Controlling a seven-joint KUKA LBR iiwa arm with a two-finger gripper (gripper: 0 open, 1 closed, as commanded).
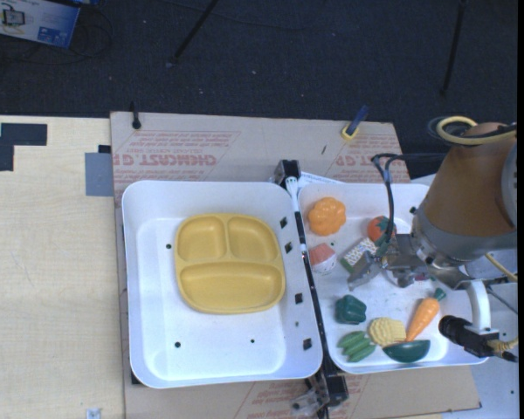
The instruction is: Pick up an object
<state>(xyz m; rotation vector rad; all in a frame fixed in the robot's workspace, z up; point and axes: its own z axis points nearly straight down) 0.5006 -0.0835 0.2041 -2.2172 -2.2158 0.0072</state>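
Scattered across the right bin (402, 201), a loose spread of toy food, any piece of it a fair target for the pick. Nearest the end effector (364, 269): a small grey-and-white speckled piece (357, 253) touching or just under the metal tip, a red-and-white piece (320, 256) by the bin's left wall, a red tomato-like piece (380, 229) just behind. Farther toward the back-left corner, an orange fruit (327, 216), standing apart with room all round. Along the front edge, a tight cluster — green pepper (350, 308), corn cob (386, 330), carrot (424, 318) lying at a slant, a green pod (356, 346) and a dark green wedge (407, 351), several of them touching. Likely strewn loosely on purpose, so that a blind grab has something to close on almost anywhere.

Reaching in from the right, low over the middle of the right bin, tip pointing left toward the speckled piece. Cannot tell how the tip is set — too dark and cluttered with cables to read. Nothing visibly caught in it; contact with the speckled piece possible but not certain.

In the left bin (148, 321), a yellow divided plate (230, 262) lying flat near the middle, well clear of the arm — probably a drop-off place, untouched for now. Both bins seated side by side on cardboard (201, 151) atop the table (44, 260).
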